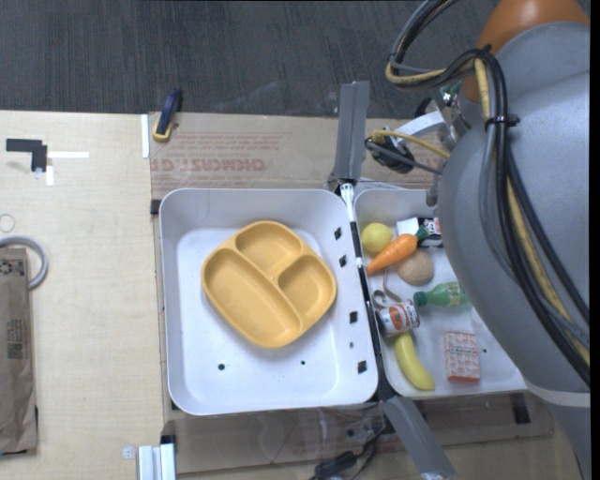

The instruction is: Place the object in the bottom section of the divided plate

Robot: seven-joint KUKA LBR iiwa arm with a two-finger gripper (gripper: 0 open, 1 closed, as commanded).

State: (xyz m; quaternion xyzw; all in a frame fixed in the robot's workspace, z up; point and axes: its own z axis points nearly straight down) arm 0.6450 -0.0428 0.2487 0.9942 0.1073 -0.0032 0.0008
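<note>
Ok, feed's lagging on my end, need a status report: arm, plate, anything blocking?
Arm over right bin, end effector hidden. Divided plate bare in left bin. Carrot, lemon, banana unpicked. Nothing blocking plate.

the grey arm [525,216] bulks over the right bin [487,375], covering its right side and far corner. its orange band [530,19] sits beyond that bin's far edge, black cables looping alongside.
</note>
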